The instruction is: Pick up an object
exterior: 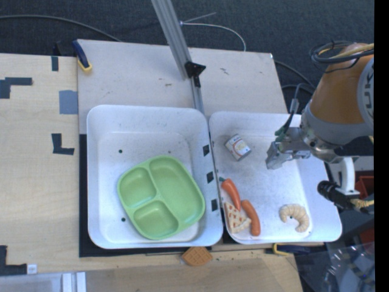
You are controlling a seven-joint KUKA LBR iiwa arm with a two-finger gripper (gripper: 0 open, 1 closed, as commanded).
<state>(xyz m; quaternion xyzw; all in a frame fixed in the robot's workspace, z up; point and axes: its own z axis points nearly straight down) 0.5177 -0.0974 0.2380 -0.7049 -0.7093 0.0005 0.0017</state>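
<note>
Camera view: gripper (278, 158) hangs over right bin (325, 190), finger spread indistinct, nothing seen held; small can (237, 146) lies just left of it, tilted, nearest object.

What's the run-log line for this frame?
phase: approach | gripper: above right bin, nothing seen held | nearest: small can | also in bin: carrot, sausage, waffle, croissant

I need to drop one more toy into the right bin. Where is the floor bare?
Bare floor lies between the small can and the croissant, below the gripper. The bin's near-left corner is crowded: carrot, waffle, sausage.
</note>
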